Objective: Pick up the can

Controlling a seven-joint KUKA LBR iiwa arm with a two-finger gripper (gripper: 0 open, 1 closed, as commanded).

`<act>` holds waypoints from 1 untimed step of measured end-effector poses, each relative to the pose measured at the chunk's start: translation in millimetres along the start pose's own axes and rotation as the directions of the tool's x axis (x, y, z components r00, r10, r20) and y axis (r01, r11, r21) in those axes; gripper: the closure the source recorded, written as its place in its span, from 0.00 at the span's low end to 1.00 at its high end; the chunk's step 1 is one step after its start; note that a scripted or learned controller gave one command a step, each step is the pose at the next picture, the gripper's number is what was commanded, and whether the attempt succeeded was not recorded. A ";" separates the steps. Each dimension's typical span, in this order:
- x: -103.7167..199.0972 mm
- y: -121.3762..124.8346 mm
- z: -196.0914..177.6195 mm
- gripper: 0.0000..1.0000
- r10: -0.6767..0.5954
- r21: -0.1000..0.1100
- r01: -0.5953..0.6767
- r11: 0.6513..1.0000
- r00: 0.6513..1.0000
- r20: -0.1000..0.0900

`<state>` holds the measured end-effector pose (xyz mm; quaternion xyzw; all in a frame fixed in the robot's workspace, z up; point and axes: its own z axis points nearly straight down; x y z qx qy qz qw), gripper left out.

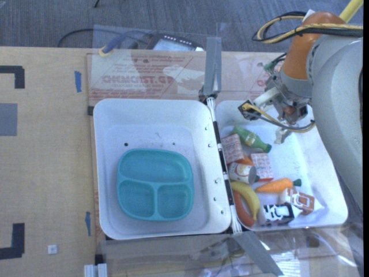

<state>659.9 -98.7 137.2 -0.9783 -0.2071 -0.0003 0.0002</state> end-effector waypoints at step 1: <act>-4.1 6.0 3.6 0.00 0.106 0.001 -0.106 0.994 0.994 0.001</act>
